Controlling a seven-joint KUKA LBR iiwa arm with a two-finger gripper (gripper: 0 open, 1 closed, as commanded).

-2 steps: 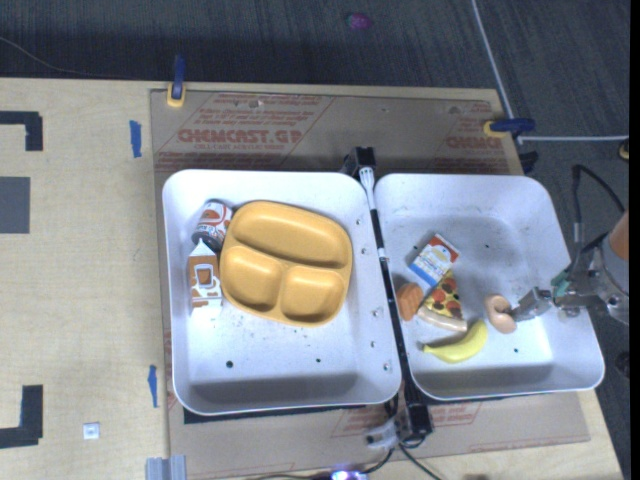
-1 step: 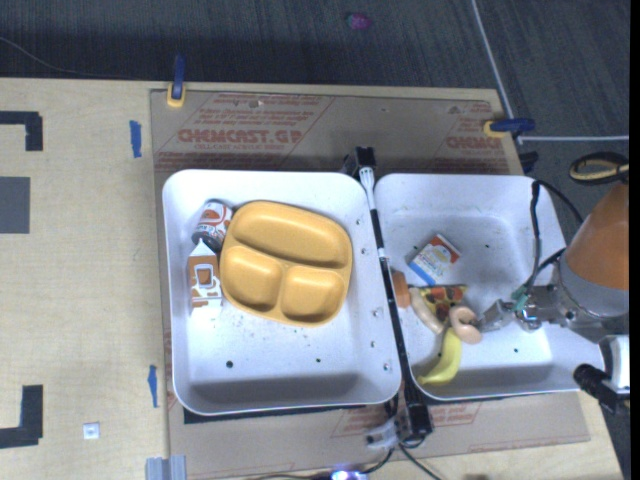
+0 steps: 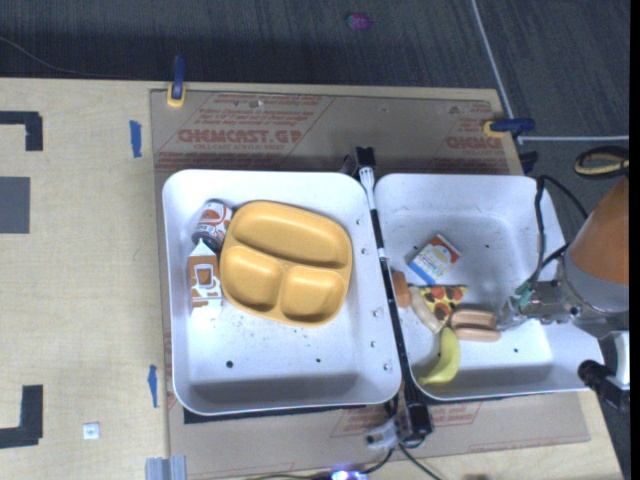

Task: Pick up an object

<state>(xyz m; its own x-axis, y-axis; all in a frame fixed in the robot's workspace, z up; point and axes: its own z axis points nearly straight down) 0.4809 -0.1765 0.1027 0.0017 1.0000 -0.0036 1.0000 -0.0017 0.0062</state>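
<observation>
Yellow banana [image 3: 443, 358] lies in the right bin [image 3: 520, 203]; the claw [image 3: 522, 302] hovers beside a hot dog [image 3: 474, 322], its opening impossible to judge.

Even, fairly bright overhead light, with soft glare on the two shallow white plastic bins [image 3: 187, 358] and only faint shadows. The picture is slightly soft overall; the dark carpeted floor [image 3: 250, 18] looks dim.

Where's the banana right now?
The yellow banana lies in the right-hand white bin, near its front-left corner, just below the hot dog toy and close to the divider between bins.
</observation>
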